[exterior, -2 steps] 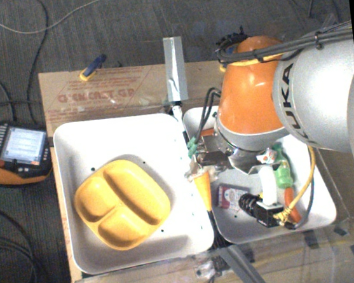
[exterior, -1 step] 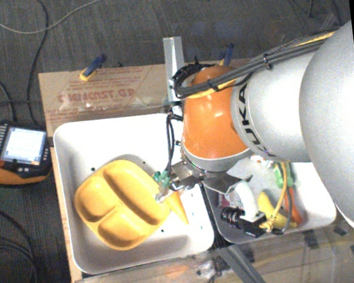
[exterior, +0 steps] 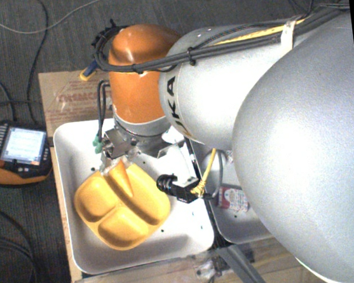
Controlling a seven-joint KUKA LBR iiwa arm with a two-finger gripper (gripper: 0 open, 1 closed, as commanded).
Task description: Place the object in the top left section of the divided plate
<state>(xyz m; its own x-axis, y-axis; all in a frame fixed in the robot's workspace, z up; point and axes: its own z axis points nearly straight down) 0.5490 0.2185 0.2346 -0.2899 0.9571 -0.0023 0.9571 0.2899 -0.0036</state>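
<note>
The left white bin (exterior: 81,245) holds a yellow divided plate (exterior: 122,208), which lies tilted in the bin's middle, its three sections facing up and bare as far as they can be seen. The plate's upper right edge disappears under the arm's wrist. The gripper (exterior: 117,152) hangs over that upper edge of the plate, just below the orange band (exterior: 136,78), but the wrist hardware hides its tips, so I cannot tell whether it is wide, narrow, or carrying anything. A black cable fitting with a yellow wire (exterior: 181,188) juts out beside the plate's right rim, above the bin floor.

The right white bin (exterior: 229,230) is mostly covered by the grey arm (exterior: 290,124); in the strip that shows lies a small red-and-white packet (exterior: 232,199) (its label is too small to read), resting near the bin's left wall. Whether this packet is the object meant for the plate cannot be told.

Both bins sit on the counter (exterior: 69,99), whose brown surface shows behind the left bin. On the dark floor to the left lies a handheld pendant with a lit screen (exterior: 18,151).
</note>
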